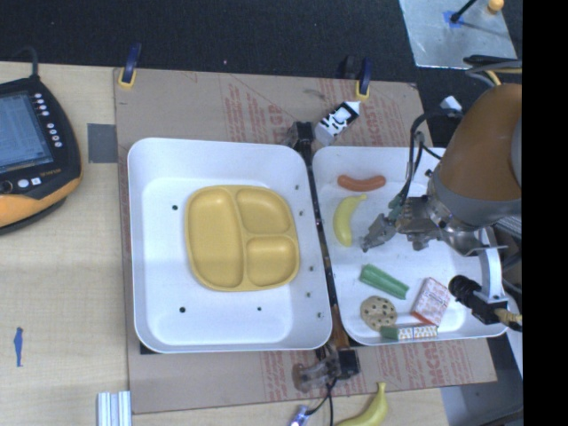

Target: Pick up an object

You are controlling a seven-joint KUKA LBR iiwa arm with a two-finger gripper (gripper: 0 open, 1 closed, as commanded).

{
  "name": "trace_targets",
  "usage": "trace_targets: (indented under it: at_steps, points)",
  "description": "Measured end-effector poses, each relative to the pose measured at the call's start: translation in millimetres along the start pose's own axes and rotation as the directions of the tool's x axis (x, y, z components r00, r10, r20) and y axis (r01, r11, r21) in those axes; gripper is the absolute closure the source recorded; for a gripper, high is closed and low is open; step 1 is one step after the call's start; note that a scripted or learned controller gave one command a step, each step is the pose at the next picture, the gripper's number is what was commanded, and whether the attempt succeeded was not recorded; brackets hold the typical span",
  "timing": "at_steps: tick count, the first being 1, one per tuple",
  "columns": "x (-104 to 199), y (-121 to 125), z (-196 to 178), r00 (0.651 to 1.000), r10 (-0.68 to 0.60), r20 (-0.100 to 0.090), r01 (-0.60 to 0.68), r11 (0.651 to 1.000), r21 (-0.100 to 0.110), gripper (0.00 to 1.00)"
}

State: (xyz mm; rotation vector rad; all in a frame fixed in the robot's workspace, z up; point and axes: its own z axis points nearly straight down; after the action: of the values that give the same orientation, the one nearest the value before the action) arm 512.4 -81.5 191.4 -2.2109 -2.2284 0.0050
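Your tool [377, 234] hangs low in the right bin [401, 157], just beside the yellow banana [345, 218], probably lined up for it; whether it's apart or together, you cannot tell.

Robot lab: teach pendant [31, 153], clamped cardboard [222, 96], white bins [142, 238].

Two white bins: one [142, 238] well left of the jaws, one [355, 327] under them. One yellow divided tray [241, 236] lies in the far bin. Around the jaws: one sausage [361, 182], one banana [345, 218], one green piece [383, 280], one cookie [378, 311], one red-and-white packet [432, 301], one small strip [416, 332]. A second banana [368, 409] lies on the table.
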Motion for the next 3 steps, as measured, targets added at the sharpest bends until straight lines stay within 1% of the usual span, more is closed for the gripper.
trace_targets:
  at_steps: [1,2,3]
  points:
    - [-15,-13,93,1.0,0.002,-0.001,-0.002,1.0,0.002,0.0]
    - [-16,-12,83,1.0,-0.004,0.001,0.004,1.0,0.002,1.0]
    - [58,64,-1,1.0,0.003,-0.002,-0.003,1.0,-0.002,1.0]
